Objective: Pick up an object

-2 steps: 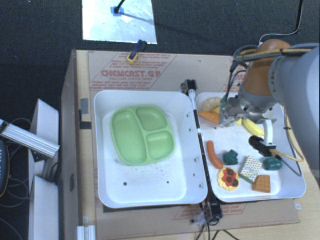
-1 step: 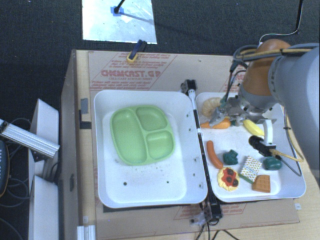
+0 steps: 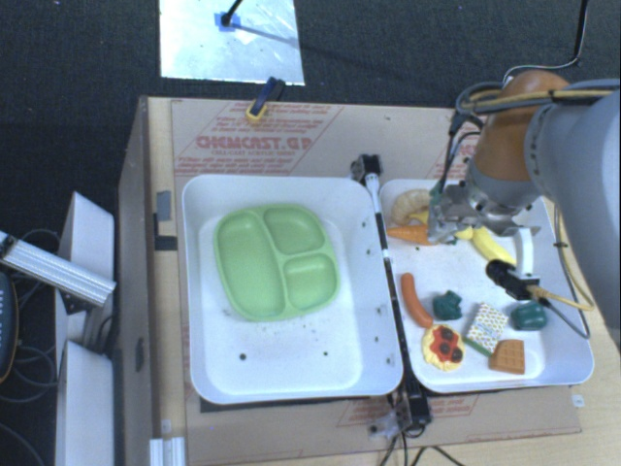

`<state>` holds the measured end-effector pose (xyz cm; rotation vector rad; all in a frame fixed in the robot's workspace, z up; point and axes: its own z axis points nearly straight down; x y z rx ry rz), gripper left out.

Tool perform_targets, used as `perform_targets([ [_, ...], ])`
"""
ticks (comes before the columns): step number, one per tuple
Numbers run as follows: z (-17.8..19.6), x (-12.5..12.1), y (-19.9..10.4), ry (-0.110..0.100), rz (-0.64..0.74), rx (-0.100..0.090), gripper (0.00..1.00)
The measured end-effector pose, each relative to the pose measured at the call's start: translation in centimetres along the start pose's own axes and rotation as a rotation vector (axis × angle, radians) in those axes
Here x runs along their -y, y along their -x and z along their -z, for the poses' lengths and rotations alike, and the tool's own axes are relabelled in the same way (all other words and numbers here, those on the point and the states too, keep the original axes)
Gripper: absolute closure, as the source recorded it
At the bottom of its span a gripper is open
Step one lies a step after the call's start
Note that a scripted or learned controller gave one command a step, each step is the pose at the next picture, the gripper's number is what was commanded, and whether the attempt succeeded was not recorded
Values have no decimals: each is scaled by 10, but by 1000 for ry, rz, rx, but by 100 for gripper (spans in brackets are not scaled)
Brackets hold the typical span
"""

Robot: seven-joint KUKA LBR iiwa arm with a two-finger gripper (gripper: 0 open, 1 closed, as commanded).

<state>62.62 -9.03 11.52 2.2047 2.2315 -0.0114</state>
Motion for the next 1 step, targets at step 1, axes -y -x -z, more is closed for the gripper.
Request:
perform_targets([
  [1,0,0,0,-1,1,0,0],
])
